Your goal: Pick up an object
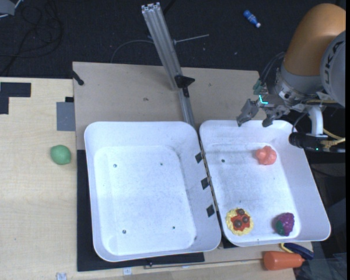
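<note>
Gripper hangs spread and empty over the far rim of the right bin. The pink toy just below it looks light, lumpy, probably squishy, so I'd pinch across its middle

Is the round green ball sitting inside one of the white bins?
No, the round green ball lies on the wooden bench top, outside and to the left of the left white bin.

In the right bin lie a pink lump, a yellow-red piece and purple grapes.
</note>
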You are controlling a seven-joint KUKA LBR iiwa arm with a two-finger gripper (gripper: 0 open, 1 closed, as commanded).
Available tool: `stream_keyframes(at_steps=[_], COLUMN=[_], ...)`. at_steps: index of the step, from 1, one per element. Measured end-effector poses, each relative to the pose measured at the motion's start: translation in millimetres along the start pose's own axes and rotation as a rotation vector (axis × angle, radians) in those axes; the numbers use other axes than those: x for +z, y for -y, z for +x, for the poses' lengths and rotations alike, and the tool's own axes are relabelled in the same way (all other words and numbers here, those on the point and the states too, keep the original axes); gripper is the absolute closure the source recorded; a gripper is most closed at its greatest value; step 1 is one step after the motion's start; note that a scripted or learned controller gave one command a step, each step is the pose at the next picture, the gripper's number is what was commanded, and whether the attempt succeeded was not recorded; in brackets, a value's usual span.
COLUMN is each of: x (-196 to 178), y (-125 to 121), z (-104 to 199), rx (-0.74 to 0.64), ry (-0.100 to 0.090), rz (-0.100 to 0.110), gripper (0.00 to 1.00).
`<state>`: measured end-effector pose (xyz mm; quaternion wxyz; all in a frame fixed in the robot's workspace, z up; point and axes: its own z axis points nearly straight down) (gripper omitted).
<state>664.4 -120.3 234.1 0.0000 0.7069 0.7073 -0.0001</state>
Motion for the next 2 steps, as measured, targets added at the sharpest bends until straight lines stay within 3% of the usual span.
stream_keyframes(at_steps=[1,2], x=[0.1,57.0], y=[0.0,-1.1], z=[0.0,9.0], rx=[0.000,0.001], ry=[0.000,-0.001], rz=[0.000,0.005], gripper=[0.00,0.00])
